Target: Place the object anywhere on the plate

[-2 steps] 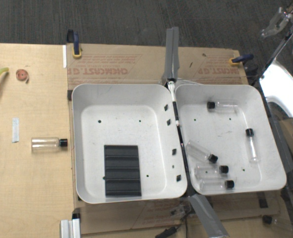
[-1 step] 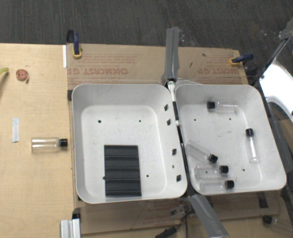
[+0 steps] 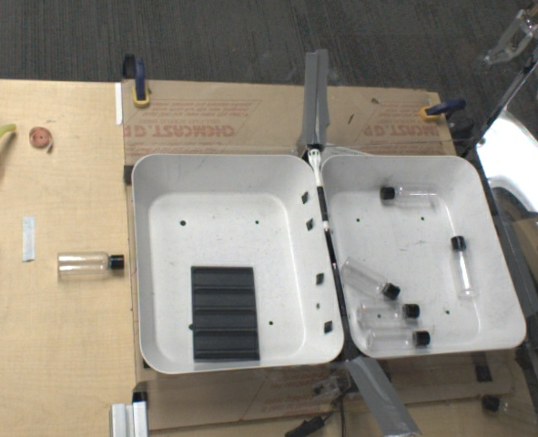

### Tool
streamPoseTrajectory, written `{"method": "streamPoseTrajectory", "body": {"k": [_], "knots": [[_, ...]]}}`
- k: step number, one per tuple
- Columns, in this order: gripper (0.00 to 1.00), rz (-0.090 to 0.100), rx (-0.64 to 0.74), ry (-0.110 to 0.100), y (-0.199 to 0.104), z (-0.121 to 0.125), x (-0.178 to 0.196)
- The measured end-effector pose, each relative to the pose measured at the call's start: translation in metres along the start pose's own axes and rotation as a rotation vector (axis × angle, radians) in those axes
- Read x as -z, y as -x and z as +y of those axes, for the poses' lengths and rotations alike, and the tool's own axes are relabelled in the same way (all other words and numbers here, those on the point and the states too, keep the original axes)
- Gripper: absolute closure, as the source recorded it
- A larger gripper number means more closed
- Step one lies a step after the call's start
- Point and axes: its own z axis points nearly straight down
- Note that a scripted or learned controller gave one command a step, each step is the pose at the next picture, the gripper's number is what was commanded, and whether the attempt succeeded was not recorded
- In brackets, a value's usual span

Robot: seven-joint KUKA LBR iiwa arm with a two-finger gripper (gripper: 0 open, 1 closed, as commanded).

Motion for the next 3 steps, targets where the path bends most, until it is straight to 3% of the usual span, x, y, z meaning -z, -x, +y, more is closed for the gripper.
{"method": "streamPoseTrajectory", "body": {"k": [1, 2, 3], "knots": [[0.00, 0.000, -0.116, 0.000, 0.080, -0.021, 0.000], [0.00, -0.001, -0.420, 0.000, -0.008, -0.028, -0.001], [0.00, 0.000, -0.418, -0.001, 0.065, 0.005, -0.001]]}}
